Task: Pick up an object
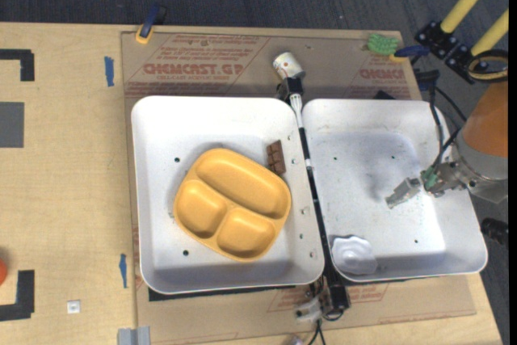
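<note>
The yellow divided tray [233, 203] fills the left bin [153, 174], a brown block [275, 157] at its two o'clock. A white cup [353, 254] lies at the right bin's [452, 250] seven o'clock. The gripper [401, 192] hovers, fingers empty, slightly apart.

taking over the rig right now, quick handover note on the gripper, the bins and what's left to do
Gripper: low over the right bin, nothing visibly between its fingers.
Left bin: yellow divided tray, small brown block at its upper right.
Right bin: white crumpled object near the front left corner, apart from the gripper.
Done: no pick yet.
Left: grasp one object and lift it.
</note>
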### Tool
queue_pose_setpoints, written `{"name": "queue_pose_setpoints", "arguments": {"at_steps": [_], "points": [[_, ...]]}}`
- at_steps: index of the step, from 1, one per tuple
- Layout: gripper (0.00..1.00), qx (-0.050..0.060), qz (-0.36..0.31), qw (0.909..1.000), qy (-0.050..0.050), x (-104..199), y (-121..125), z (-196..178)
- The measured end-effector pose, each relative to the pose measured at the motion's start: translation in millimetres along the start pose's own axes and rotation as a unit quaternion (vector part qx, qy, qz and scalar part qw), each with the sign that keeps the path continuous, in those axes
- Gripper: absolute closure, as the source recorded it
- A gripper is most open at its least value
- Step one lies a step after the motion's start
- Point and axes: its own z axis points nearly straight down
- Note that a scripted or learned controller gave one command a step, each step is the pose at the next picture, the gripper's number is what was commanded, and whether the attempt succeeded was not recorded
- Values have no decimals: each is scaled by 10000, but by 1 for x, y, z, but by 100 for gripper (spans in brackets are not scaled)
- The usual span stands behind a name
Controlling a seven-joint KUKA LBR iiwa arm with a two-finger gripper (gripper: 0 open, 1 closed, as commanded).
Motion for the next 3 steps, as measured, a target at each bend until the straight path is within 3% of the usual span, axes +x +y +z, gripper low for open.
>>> {"name": "queue_pose_setpoints", "arguments": {"at_steps": [1, 2, 3], "points": [[0, -21, -18, 10000, 76, -22, 78, 28], [0, 3, -105, 9999, 12, 31, 100, 28], [0, 13, 846, 9964, 9, 14, 49, 28]]}}
